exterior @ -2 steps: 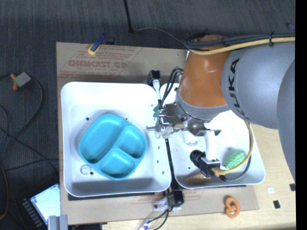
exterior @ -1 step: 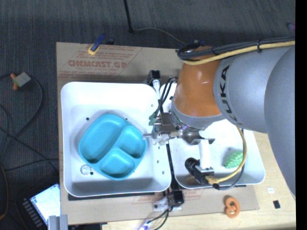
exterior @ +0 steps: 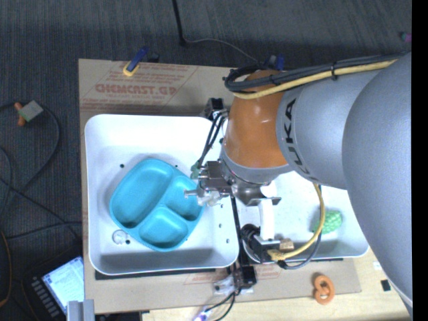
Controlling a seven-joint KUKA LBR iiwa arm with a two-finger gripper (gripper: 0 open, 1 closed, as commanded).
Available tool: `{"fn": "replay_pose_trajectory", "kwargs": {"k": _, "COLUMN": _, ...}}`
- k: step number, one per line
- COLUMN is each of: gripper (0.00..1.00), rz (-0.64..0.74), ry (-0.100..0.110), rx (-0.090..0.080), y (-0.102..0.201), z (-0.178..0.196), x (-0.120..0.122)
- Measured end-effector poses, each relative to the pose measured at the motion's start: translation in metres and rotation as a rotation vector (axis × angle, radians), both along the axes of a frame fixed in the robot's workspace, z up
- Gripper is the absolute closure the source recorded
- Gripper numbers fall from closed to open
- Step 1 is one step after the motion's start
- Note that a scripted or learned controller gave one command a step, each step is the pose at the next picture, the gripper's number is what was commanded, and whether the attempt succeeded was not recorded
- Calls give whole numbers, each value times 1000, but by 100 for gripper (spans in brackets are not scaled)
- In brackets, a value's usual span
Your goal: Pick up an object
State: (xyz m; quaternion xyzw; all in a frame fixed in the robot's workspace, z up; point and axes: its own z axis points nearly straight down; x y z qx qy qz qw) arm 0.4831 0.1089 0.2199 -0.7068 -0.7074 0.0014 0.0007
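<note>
A light blue divided dish [exterior: 148,204] lies tilted in the left white bin [exterior: 97,154], taking up most of its floor. My gripper [exterior: 203,194] hangs low over the dish's right rim, near the wall between the two bins. The wrist and its orange band [exterior: 254,132] hide the gripper's tips from above. A small green knobbly object [exterior: 334,221] rests in the right bin [exterior: 349,249], partly behind a yellow cable.
The grey arm covers most of the right bin and the view's right side. An orange ring [exterior: 324,287] lies on the bench in front of the right bin. A blue clip [exterior: 135,61] sits at the cardboard's far edge. A small clear ring [exterior: 120,237] lies in the left bin.
</note>
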Motion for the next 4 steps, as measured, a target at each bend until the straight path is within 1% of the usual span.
{"fn": "replay_pose_trajectory", "kwargs": {"k": 1, "gripper": 100, "rz": -2, "ry": -1, "rx": -2, "y": -60, "z": -36, "x": 46}}
{"fn": "replay_pose_trajectory", "kwargs": {"k": 2, "gripper": 100, "rz": -3, "ry": -1, "rx": -1, "y": -130, "z": -36, "x": 0}}
{"fn": "replay_pose_trajectory", "kwargs": {"k": 3, "gripper": 100, "rz": 0, "ry": -2, "rx": 1, "y": -105, "z": -36, "x": 57}}
{"fn": "replay_pose_trajectory", "kwargs": {"k": 4, "gripper": 100, "rz": 0, "ry": 0, "rx": 1, "y": -81, "z": -27, "x": 0}}
